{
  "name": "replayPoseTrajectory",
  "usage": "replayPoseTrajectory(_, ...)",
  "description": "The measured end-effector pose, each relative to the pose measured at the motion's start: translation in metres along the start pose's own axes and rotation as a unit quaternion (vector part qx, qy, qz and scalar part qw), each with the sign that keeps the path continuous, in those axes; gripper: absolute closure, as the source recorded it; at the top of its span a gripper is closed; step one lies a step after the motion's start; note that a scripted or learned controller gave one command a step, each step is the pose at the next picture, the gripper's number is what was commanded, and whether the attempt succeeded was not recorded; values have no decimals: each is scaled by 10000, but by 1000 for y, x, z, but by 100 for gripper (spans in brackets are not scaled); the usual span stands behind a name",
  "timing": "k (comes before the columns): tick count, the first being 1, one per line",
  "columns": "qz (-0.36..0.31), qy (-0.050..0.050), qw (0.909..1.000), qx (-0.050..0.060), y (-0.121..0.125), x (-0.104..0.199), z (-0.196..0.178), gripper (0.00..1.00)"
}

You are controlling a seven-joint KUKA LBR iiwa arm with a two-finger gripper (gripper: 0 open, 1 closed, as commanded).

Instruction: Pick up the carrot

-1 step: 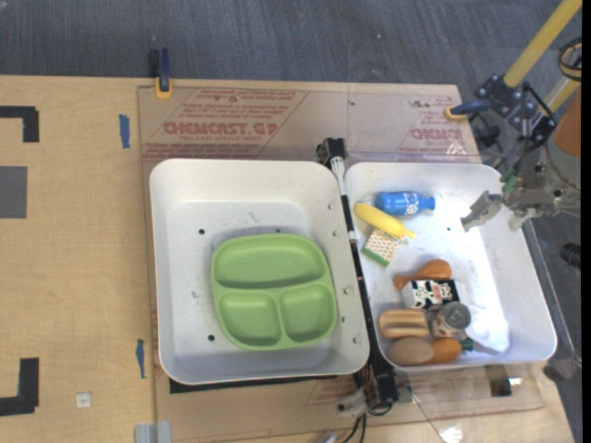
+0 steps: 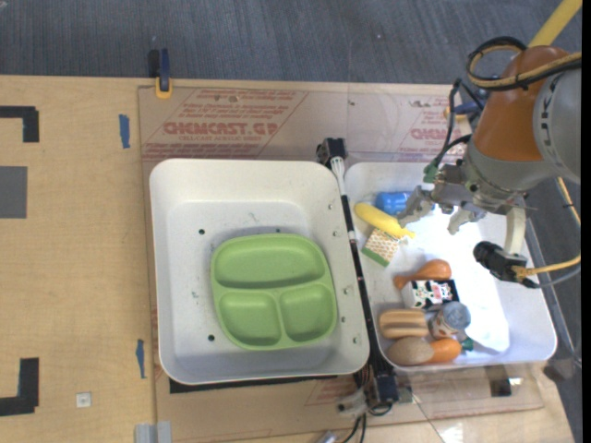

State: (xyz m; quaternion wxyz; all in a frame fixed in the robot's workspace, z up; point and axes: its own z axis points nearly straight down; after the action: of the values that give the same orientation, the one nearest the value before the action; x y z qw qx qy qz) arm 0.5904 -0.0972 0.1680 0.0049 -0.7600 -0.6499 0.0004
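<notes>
The carrot [image 2: 446, 349] is a small orange piece with a green tip. It lies at the front of the right bin [image 2: 526, 312], pressed against a tan rounded toy [image 2: 411, 350] and under a grey round piece [image 2: 452, 318]. My gripper [image 2: 436, 216] hangs over the back part of that bin, well behind the carrot. Its fingers are spread, so it is open with nothing between them.
The right bin also has a blue item [image 2: 394, 200], a yellow banana-like toy [image 2: 380, 219], a waffle piece [image 2: 380, 245], an orange-brown toy [image 2: 427, 271], a black-and-white block [image 2: 432, 293] and a hot dog [image 2: 403, 321]. A green divided plate [image 2: 274, 289] sits in the left bin [image 2: 175, 247].
</notes>
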Motion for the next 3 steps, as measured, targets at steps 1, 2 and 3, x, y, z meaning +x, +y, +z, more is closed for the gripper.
replayPoseTrajectory(1,-1533,-14,9882,-5,-83,62,-32,0)
replayPoseTrajectory(2,-2420,-62,9702,-69,-100,-8,-97,0)
replayPoseTrajectory(3,-2076,-22,9782,-33,-38,71,-50,0)
